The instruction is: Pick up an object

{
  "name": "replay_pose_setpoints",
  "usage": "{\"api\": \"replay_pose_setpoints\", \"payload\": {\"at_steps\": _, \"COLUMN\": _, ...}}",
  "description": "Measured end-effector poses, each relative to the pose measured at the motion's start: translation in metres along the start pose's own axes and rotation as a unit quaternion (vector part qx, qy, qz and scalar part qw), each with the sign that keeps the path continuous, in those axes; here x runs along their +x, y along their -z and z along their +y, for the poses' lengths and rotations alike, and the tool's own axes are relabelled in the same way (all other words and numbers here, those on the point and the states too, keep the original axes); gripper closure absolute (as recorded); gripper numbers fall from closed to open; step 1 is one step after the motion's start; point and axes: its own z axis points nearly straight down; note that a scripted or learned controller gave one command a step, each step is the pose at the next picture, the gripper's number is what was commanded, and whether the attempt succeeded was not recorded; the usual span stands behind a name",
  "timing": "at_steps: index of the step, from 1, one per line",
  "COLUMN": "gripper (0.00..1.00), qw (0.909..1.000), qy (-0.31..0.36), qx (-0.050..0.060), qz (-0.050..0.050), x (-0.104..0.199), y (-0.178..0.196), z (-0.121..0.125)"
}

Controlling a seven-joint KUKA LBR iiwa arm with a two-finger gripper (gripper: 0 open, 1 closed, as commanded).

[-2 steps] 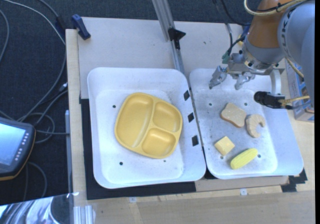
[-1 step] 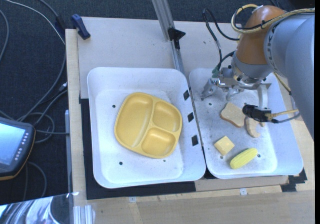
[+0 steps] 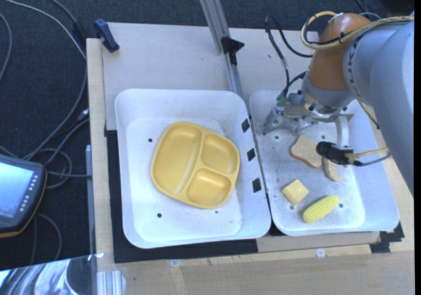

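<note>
**Desk:** What is up for grabs, and where?

**Bench:** A bread slice (image 3: 305, 150) lies flat in the upper middle of the right bin (image 3: 377, 216). A smaller brown piece (image 3: 331, 172) lies just beside it. Nearer the front rim sit a yellow cheese cube (image 3: 295, 191) and a corn cob (image 3: 321, 209), close together but apart. The left bin (image 3: 131, 155) holds a yellow divided plate (image 3: 195, 164), well away from the action.

**Desk:** And the gripper?

**Bench:** The gripper (image 3: 275, 119) sits low over the right bin's upper left corner, close to the wall between the bins and just up and left of the bread. How far it is open cannot be told from this angle, and no item is seen in its hold.

**Desk:** How should the pick go?

**Bench:** My judgement is that the bread is the nearest target, but it is thin and flat, so the jaws would have to bracket its edges and press right to the bin floor. The cheese cube looks the surer grip because it is blocky and has clear space around it. Either way, the gripper should centre over the item before descending and stay off the bin wall.

**Desk:** What is the arm's pose?

**Bench:** The grey arm (image 3: 385, 70) reaches in from the right. Its orange band (image 3: 332, 56) is above the wrist, and the wrist is bent down into the bin.
</note>
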Motion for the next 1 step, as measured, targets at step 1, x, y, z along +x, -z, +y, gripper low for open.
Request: {"api": "replay_pose_setpoints", "payload": {"at_steps": 1, "gripper": 1.00, "qw": 1.0000, "qy": 0.000, "qx": -0.002, "qz": 0.001, "x": 0.0004, "y": 0.0128, "z": 0.0013}}
